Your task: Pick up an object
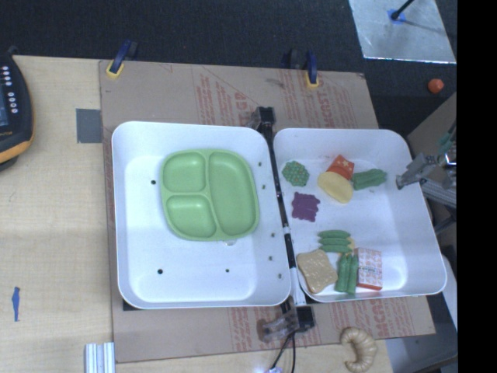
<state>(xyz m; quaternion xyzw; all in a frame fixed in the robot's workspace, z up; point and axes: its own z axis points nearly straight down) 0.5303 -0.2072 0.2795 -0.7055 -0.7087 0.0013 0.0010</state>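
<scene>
The right bin (404,231) holds several toy foods: a dark green leafy piece (295,172), a red piece (340,165) next to a yellow one (335,186), a green pickle (369,179), purple grapes (305,206), green beans (335,240), a slice of bread (317,270), a green vegetable (346,273) and a red and white packet (370,269). My gripper (413,178) reaches in at the view's right edge, over the right rim of this bin. It is to the right of the pickle and apart from it, with nothing seen in it.
The left bin (140,270) holds a light green divided plate (210,193). A tan croissant (359,346) lies outside the bins on the cardboard at the front. Clamps (311,67) pin the cardboard's far edge. A controller pendant (12,107) sits at the far left.
</scene>
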